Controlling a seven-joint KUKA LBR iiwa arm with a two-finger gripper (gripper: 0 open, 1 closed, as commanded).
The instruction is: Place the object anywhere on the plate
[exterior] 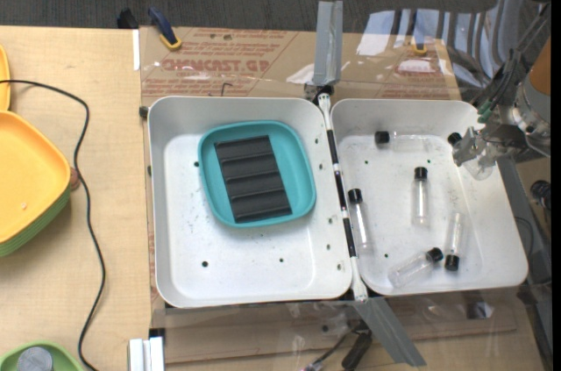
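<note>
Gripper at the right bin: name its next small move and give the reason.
Probably a short move toward the left bin. The gripper sits at the right bin's far right edge with what looks like a clear vial at its tip, though the hold is hard to confirm. The teal plate lies in the left bin, across the divider.

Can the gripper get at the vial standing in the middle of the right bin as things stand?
Probably yes. The gripper sits at the right bin's right edge, and the vial lies apart from the others, with nothing over it.
</note>
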